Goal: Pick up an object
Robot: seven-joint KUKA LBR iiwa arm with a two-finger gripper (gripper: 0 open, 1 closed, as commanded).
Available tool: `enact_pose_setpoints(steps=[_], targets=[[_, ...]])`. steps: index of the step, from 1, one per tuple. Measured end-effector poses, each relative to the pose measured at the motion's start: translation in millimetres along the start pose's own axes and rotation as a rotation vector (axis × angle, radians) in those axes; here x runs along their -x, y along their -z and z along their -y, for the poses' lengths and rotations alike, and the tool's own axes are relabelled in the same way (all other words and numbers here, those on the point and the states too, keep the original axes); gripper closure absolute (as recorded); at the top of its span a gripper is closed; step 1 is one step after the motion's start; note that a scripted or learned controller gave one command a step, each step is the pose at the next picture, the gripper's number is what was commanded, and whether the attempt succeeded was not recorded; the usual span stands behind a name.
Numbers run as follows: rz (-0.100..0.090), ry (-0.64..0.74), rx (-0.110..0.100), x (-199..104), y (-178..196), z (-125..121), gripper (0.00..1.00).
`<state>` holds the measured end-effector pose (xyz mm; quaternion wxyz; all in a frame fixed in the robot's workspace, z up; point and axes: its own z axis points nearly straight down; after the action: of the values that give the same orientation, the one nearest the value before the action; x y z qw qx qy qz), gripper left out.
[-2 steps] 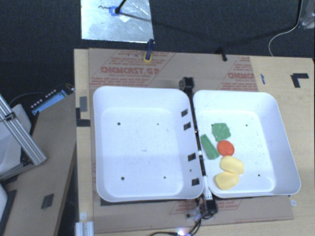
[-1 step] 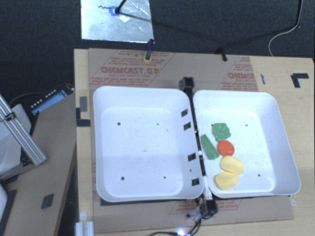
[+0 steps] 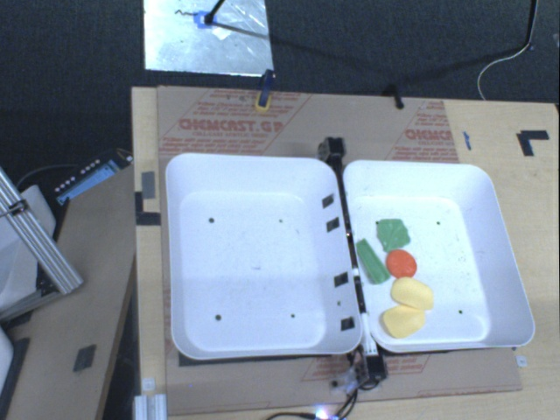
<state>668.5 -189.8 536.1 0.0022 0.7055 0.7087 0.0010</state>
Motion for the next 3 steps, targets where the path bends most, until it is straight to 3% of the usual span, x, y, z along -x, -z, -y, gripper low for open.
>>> enact_pose_setpoints(steps=[3], targets=[[0.0,-0.001,-0.001,15.8,-0.4,0.1,1.0]])
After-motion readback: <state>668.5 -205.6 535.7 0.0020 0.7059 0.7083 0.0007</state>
